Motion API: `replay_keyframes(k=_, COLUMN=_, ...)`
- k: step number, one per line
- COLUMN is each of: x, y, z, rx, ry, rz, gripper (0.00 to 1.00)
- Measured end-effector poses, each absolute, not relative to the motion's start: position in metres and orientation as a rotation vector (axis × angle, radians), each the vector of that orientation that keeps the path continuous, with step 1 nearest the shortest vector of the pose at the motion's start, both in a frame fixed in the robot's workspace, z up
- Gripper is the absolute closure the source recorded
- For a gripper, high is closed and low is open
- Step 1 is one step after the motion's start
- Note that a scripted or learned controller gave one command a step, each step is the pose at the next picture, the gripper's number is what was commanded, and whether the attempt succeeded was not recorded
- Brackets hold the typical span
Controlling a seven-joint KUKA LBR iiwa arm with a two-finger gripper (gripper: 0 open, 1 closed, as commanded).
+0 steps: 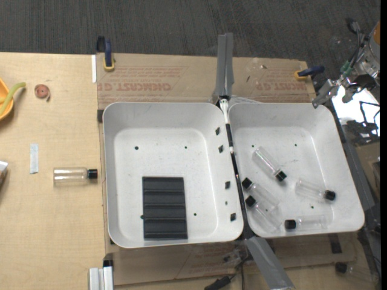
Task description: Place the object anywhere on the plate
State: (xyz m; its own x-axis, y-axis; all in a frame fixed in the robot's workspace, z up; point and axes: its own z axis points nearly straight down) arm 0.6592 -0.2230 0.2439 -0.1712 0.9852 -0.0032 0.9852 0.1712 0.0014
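- Since the task leaves the choice to you, start with the vial nearest the front rim [307,223] of the right bin [351,180]; it lies on its side, black cap toward the left, close to the bin's front wall.
- Just behind it, the vial by the divider [257,198] lies at a slant, its cap up against the bin's left wall, so your tool has little room on that side.
- Farther right, the capped vial [314,191] lies well clear of the walls, and the slanted vial [268,164] sits near the bin's middle; either looks like the easiest pick.
- Judge all four as light, stiff, clear and smooth: they will likely roll or slip, and could crack if glass. Take one across the middle of the barrel, not by the cap.
- Your target, the dark ribbed plate [163,208], lies flat in the left bin [115,162], toward its front.
- Beyond the bins, the cardboard [151,80] carries reversed lettering, too faint for you to trust a reading.
- At the far right, the tool [338,89] hangs outside the right bin; you cannot tell its state from here.
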Motion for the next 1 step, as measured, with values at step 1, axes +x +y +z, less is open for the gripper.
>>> replay_keyframes(k=1, x=0.6127, y=-0.2223, z=0.3663, rx=2.049, ry=2.38, rz=-0.003, gripper=0.0)
